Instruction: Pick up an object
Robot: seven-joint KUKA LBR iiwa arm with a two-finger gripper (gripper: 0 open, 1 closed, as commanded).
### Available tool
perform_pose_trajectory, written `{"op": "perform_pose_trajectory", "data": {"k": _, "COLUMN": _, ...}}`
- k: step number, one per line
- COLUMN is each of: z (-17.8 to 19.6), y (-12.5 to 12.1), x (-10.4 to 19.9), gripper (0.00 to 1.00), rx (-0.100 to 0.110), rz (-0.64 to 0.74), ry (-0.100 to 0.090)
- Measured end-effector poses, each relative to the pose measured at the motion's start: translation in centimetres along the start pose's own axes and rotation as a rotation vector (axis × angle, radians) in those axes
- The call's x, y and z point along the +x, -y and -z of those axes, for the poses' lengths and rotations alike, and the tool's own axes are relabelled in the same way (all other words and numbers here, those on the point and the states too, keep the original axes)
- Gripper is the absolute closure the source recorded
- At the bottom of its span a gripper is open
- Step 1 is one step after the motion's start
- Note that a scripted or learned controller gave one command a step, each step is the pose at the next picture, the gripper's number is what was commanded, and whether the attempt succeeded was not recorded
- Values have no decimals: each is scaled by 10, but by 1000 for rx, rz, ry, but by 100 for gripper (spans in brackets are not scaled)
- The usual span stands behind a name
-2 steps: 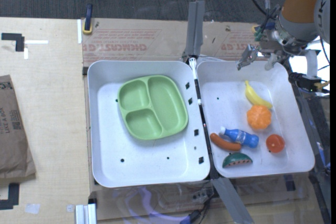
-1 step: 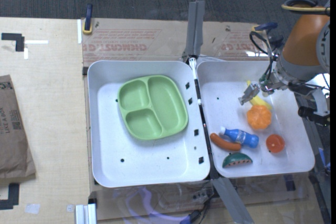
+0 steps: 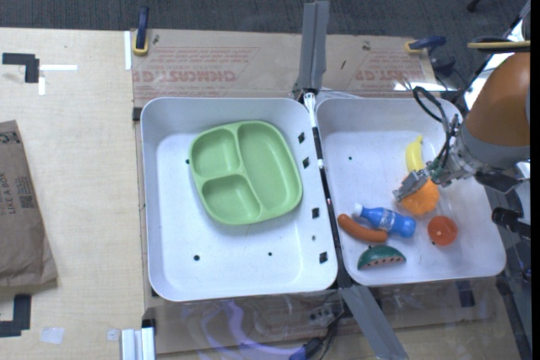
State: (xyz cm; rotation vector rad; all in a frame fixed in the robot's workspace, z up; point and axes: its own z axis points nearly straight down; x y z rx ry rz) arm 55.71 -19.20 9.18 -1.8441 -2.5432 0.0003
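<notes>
1. Far left, I see a brown paper bag (image 3: 21, 206) lying flat on the table (image 3: 76, 97), well apart from both bins.
2. The left bin (image 3: 169, 265) comes next, and I've got a green divided plate (image 3: 245, 172) sitting in it, three compartments, nothing in them.
3. Crossing the divider into the right bin (image 3: 354, 139): a red sausage (image 3: 361, 229) lies near the front left, with a blue and white bottle (image 3: 386, 220) just beside it and a watermelon slice toy (image 3: 380, 258) in front of both.
4. Further right, a yellow banana (image 3: 413, 154) sits toward the back, and an orange fruit (image 3: 421, 196) lies just in front of it.
5. My gripper (image 3: 419, 180) is down right over the orange fruit, at its upper left edge; the jaws are too small and blurred for me to tell whether they're spread or pressed together.
6. A small red-orange tomato (image 3: 442, 229) sits near the right wall, just beside the orange fruit.
7. The arm (image 3: 502, 110) comes in from the right edge.
</notes>
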Motion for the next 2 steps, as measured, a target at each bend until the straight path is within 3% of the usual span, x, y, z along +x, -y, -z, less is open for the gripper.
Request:
{"op": "perform_pose_trajectory", "data": {"k": 1, "z": 9, "y": 0, "x": -1, "gripper": 100, "rx": -1, "rz": -3, "ry": 1}}
{"op": "perform_pose_trajectory", "data": {"k": 2, "z": 91, "y": -68, "x": 38, "gripper": 100, "rx": 1, "rz": -131, "ry": 0}}
